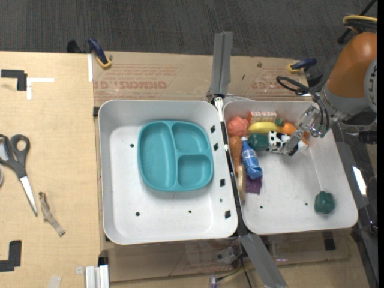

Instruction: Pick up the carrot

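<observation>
The carrot (235,148) is a small orange piece lying along the left wall of the right bin (300,218), between a pink lump (238,125) and a blue bottle (250,161). My gripper (297,141) hangs low over the upper right part of that bin, next to a black-and-white cow toy (275,141) and a small round orange piece (289,128). It is well to the right of the carrot, with a dark green toy (258,141) and the cow between them. Nothing shows held in it.
A yellow banana (264,126) and a small printed box (263,115) lie at the bin's back. A purple piece (253,185) sits below the bottle, a green lump (324,203) at the front right. The left bin (120,215) holds a teal divided plate (176,155).
</observation>
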Robot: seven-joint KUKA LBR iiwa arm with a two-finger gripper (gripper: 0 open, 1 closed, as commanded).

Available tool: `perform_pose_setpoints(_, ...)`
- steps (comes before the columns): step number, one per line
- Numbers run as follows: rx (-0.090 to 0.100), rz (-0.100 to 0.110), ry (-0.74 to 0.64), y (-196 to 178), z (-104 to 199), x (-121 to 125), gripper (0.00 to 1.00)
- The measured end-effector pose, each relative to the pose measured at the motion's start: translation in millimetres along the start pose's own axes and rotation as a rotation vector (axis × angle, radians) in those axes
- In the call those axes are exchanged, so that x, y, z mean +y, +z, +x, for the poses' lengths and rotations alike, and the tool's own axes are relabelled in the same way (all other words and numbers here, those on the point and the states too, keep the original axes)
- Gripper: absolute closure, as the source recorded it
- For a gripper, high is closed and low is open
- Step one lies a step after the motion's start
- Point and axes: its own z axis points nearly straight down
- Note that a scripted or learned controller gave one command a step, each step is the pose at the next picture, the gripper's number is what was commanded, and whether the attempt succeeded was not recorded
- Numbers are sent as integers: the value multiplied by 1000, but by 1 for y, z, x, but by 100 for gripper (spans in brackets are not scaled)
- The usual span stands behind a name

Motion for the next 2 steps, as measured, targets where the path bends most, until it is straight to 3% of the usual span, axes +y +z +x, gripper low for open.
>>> perform_pose_setpoints(1,-22,10,90,1,15,18,0)
perform_pose_setpoints(2,-25,6,145,1,19,20,0)
